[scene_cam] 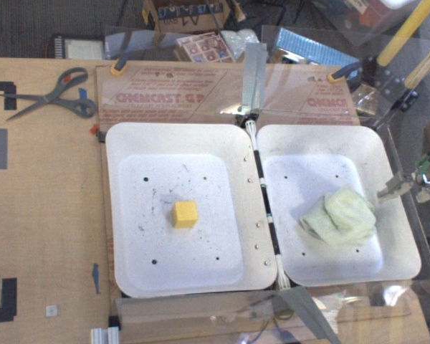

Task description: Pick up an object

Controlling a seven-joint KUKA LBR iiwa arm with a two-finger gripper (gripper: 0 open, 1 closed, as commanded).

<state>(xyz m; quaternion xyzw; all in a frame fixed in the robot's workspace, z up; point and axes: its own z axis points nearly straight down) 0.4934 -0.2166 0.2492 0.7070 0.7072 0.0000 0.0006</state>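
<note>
bench [43, 213]: a tan board running under everything, widest at the 9 o'clock side of the view.
left bin [129, 149]: shallow, white, speckled with dark flecks, sitting at about 7 o'clock of the view's middle and touching the other bin along a centre seam.
right bin [301, 145]: shallow, white, at about 4 o'clock of the view's middle, beside the left bin.
clear sheet [165, 95]: a see-through panel with reddish lettering, lying at 12 o'clock of the two bins.
cloth [341, 217]: a crumpled pale green rag in the right bin, toward that bin's 4 o'clock corner.
scissors [57, 97]: grey-handled with a red pivot, lying on the bench at 10 o'clock of the left bin, well apart from it.
gripper [390, 190]: a thin metal tip at the right bin's 3 o'clock rim, just beside the cloth; whether the jaws are apart or together cannot be told.
yellow block [185, 214]: a small cube near the middle of the left bin, slightly toward 5 o'clock, alone on the floor.
</note>
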